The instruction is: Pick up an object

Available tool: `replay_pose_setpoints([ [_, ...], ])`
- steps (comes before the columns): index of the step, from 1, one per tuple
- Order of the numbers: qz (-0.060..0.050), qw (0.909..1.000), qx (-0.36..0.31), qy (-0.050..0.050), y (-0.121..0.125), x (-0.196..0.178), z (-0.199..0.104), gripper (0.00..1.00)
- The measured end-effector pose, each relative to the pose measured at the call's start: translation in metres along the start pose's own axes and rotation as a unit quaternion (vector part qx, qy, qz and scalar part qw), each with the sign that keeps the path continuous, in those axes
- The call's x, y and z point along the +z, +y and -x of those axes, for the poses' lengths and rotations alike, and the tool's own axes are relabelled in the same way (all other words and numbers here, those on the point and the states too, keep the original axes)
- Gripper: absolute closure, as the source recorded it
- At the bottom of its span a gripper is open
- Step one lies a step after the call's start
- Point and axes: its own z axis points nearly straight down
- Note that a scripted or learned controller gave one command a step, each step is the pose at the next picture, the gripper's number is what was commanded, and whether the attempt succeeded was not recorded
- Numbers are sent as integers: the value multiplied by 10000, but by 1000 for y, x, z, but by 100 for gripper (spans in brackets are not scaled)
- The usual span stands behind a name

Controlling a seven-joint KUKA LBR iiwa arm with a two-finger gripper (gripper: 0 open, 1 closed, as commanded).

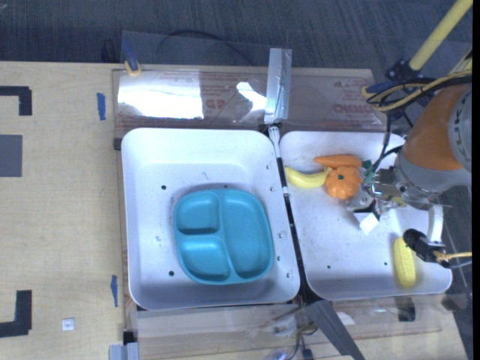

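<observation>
Orange toy fruit (343,183), round with a green stem, sits at about 11 o'clock in the right bin (337,253), upper-left part of the floor. A carrot (337,160) lies just above it at 12 o'clock, touching or nearly so. A yellow banana (306,178) lies at its 9 o'clock, right beside it, close to the bin's left wall. Corn cob (405,262), yellow, lies well apart at 4 o'clock from the orange, near the bin's lower right corner.

Gripper (369,214) hangs at roughly 4 o'clock of the orange, near it; whether it touches is unclear. Claw state: cannot tell, tips are small and blurred against the white floor. Nothing visibly sits in it. Grey arm with orange band (439,137) comes in from 3 o'clock, cables trailing over the bin's right rim.

Left bin (150,163) holds a blue divided tray (223,235) with three compartments, set toward 6 o'clock. Both bins rest on a light wooden bench (52,201) with blue tape marks.
</observation>
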Motion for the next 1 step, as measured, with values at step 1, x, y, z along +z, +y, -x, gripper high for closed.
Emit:
replay_pose_setpoints([
  [1, -3, 10000, 16, 13, 33, -106, -19, 100],
])
